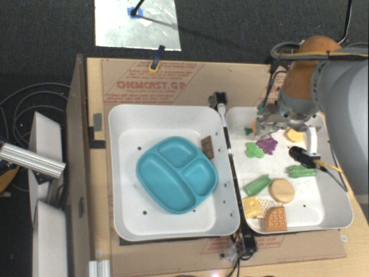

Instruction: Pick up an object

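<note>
Arm [331,88]: reaches in from the right, wrist bent down over the right bin [328,212].
Gripper [270,126]: state cannot tell.
Purple grapes [267,145]: just below gripper, mid-right of frame.

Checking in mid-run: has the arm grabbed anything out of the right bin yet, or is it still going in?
Nothing looks picked yet. The gripper is low over the far end of the right bin, right by the purple toy and the light green toy, both lying on the bin floor. The blue tray in the left bin holds nothing. The grasp and the lift are left.
</note>
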Controlling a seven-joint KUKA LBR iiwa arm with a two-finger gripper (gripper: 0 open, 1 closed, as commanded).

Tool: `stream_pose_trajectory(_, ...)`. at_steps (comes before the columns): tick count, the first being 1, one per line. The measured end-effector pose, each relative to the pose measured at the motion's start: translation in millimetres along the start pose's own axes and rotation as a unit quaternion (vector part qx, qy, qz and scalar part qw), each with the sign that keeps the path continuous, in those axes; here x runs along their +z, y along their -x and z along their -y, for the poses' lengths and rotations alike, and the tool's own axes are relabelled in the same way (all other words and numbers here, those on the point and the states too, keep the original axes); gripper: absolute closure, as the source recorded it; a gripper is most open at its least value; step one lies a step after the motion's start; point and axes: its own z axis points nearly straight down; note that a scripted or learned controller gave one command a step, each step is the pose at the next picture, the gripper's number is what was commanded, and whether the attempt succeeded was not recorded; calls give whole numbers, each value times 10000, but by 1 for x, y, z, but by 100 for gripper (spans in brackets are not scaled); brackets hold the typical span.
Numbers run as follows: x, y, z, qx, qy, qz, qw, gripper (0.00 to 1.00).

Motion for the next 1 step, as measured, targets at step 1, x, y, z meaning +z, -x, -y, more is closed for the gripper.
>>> stream_pose_trajectory(1, -1, 0, -1, -8, 29, 4, 10000, 0)
